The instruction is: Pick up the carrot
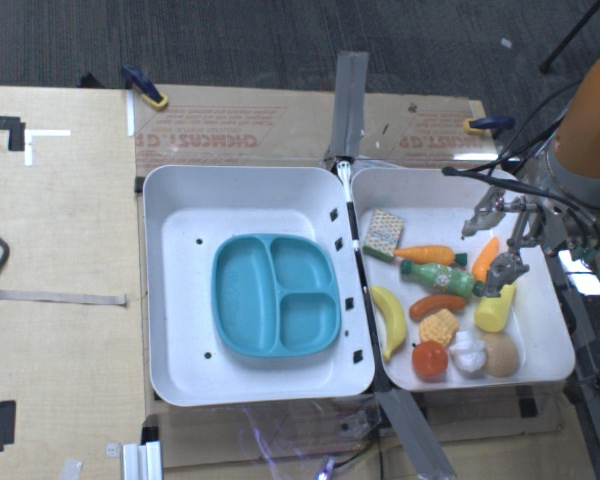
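Nearest you, along the front edge of the right bin (pixel 555 298), you've got a tomato (pixel 430 360), a white garlic-looking thing (pixel 468 354) and a brownish potato (pixel 501 356) in a row. Just behind those sit a waffle-textured orange piece (pixel 439 325), a sausage (pixel 435 305) and a yellow pepper-ish chunk (pixel 492 313), with a banana (pixel 387 318) against the bin's left wall. Your carrot (pixel 426 255) lies on its side around the middle of that bin, green top pointing left toward a patterned cracker box (pixel 383 232), with a green bottle (pixel 442 277) right alongside it toward the front. The gripper (pixel 504 243) hangs over the right half of the same bin, so the carrot is off to its left, close but not between the fingers. There's a small orange wedge (pixel 486 257) right under the gripper; honestly you can't tell from this angle how wide the fingers are. The left bin (pixel 170 268) carries a teal divided plate (pixel 277 294).
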Action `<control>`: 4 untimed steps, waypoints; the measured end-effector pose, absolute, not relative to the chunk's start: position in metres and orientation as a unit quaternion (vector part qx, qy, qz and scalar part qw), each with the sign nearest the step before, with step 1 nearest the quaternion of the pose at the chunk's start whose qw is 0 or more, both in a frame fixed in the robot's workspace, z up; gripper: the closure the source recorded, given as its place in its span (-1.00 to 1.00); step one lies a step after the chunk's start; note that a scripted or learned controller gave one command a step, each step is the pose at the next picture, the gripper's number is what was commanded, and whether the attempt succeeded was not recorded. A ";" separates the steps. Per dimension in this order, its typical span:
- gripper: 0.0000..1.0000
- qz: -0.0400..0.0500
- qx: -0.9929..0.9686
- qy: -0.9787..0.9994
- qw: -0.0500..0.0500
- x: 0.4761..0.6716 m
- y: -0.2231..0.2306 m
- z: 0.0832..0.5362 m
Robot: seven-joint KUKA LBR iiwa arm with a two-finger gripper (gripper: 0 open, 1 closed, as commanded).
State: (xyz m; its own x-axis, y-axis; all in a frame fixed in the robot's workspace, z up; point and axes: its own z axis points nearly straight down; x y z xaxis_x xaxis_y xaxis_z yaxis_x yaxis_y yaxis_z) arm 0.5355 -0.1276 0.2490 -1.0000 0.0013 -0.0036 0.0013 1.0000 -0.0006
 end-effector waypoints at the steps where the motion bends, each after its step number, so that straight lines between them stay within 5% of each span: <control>1: -1.00 0.000 -0.026 1.000 0.002 0.569 -0.142 0.147; 2: -1.00 0.000 0.014 1.000 0.002 0.590 -0.145 0.093; 3: 1.00 -0.001 0.013 1.000 0.006 0.593 -0.144 0.106; 4: 1.00 0.000 0.076 0.997 0.003 0.625 -0.080 0.193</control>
